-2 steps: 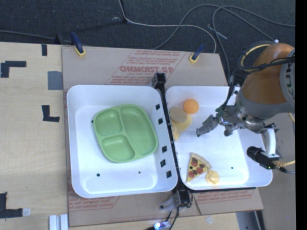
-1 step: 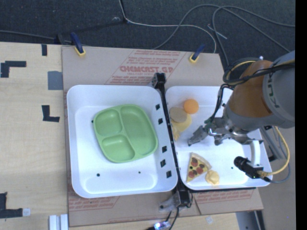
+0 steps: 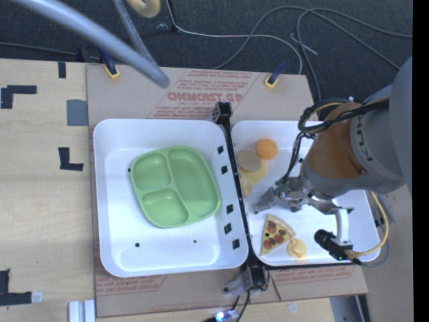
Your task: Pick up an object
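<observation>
The left bin [image 3: 110, 200] has a green tray [image 3: 175, 186] lying flat in it. The tray has three parts. It sits well away from me.

Next comes the black divider [image 3: 231, 186] that runs between the two bins. I will say where things are from that divider.

Just right of the divider, in the right bin [image 3: 372, 227], there is a round tan piece [image 3: 249, 160] with a pale yellow piece [image 3: 253, 176] touching it. A small orange ball [image 3: 267, 148] is just past them, up toward the far wall of the bin. Lower down, near the front wall, a pizza slice [image 3: 275, 233] lies flat. A little yellow lump [image 3: 296, 248] sits just beside it on the far side from the divider.

My gripper [image 3: 271, 198] hangs low in this bin, right of the divider. It is above the pizza slice and below the pale yellow piece. My arm covers much of it, so I cannot tell how it is set. I see nothing held in it.

So I think the job is not done yet. Every toy lies in a bin. I think I am close to a pick, with the pizza slice and the pale yellow piece nearest. The grab and the lift are left to do.
</observation>
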`<state>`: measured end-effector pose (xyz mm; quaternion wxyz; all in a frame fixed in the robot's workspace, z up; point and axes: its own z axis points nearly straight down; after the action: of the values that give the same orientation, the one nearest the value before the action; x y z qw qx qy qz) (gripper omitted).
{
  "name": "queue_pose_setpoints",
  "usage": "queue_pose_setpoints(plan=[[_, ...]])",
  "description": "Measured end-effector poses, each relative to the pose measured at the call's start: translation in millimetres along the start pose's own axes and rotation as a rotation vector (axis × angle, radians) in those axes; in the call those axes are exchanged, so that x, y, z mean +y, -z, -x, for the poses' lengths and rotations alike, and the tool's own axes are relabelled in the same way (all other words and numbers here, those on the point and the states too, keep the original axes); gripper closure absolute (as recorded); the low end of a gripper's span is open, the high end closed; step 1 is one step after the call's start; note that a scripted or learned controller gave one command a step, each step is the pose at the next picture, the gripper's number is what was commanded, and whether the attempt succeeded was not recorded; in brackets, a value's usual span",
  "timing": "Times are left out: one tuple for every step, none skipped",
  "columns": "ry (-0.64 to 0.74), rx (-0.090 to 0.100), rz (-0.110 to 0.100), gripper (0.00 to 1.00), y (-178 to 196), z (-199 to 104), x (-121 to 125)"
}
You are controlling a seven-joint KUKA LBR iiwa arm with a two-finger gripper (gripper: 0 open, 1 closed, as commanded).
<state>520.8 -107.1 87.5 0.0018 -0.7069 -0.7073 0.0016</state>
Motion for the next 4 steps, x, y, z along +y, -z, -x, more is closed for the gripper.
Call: queue_pose_setpoints(plan=[[0.001, 0.001, 0.001, 1.00, 12, -1, 0], [0.000, 0.000, 0.006, 1.00, 53, 0, 0], [0.001, 0.000, 0.007, 1.00, 106, -11, 2], [0.001, 0.000, 0.006, 1.00, 145, -11, 2]])
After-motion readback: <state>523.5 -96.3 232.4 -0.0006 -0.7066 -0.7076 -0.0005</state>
